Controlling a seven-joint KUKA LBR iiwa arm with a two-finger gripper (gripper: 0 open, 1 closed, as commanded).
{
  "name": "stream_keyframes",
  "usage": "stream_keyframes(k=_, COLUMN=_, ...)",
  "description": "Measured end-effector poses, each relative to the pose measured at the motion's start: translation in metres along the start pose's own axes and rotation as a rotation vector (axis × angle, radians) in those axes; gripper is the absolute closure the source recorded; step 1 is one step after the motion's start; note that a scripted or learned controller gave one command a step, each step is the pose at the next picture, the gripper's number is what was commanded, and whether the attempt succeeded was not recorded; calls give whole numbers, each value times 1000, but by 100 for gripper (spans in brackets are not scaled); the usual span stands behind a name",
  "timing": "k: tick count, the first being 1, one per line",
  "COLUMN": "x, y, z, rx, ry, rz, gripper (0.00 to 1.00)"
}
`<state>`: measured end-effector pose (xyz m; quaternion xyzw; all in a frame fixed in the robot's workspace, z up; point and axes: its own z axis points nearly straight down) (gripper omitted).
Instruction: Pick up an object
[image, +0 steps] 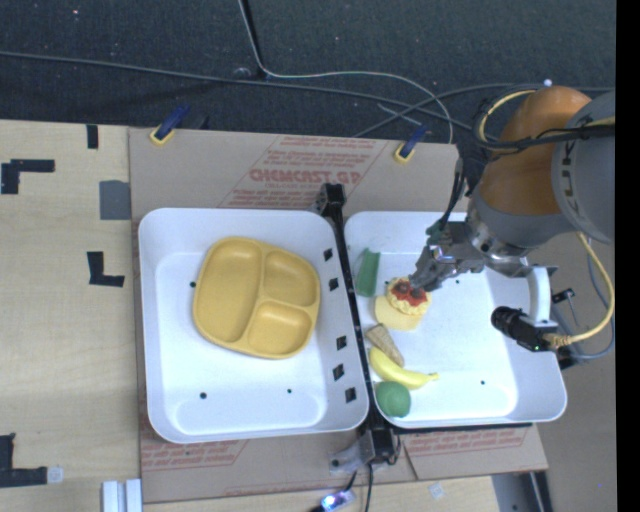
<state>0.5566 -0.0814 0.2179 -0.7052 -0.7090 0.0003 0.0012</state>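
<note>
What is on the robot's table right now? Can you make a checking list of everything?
Surface: cardboard sheet on a wooden bench, bearing the left bin and the right bin, side by side.
Job's things: in the right bin, a yellow cake toy with red topping, green block, tan wedge, banana, green ball, all along its left side.
Clutter: yellow divided plate in the left bin.
Gripper: the gripper is right over the cake toy; a grasp cannot be confirmed.
Cables: black cables across the dark floor at the top; yellow cable by the arm.
Surroundings: two clamps at the cardboard's top edge.
</note>
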Motion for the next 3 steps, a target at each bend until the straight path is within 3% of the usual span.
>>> stream_keyframes(k=1, x=59, y=-7, z=-9, rx=-1, ry=1, rz=-2, gripper=100)
stream_keyframes(k=3, x=165, y=-11, z=10, rx=2, ry=0, rz=-1, gripper=100)
